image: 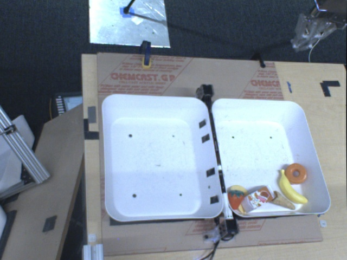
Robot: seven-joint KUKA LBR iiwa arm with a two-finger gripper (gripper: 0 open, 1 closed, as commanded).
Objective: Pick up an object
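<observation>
While the gripper (310, 32) hangs over the dark floor beyond the bench's far right corner, it is too blurred to tell whether it is open or closed. Nothing lies directly beneath it, and it is well apart from both bins.

The right bin (301, 114) starts below and to the left of the gripper. Its far half is bare, and its contents crowd the near wall, far down from the gripper. A banana (290, 188) lies with an orange ring (296, 173) just beside its upper end. To the left of these are a brown wedge (283, 201), a red-and-white packet (256, 199) and a round orange-red fruit (237, 196), packed close against the rim.

The left bin (107, 108) lies further left. A shiny metal sheet (129, 15) rests on the floor far to the gripper's left, and a yellow clamp (146, 58) grips the board's far edge.
</observation>
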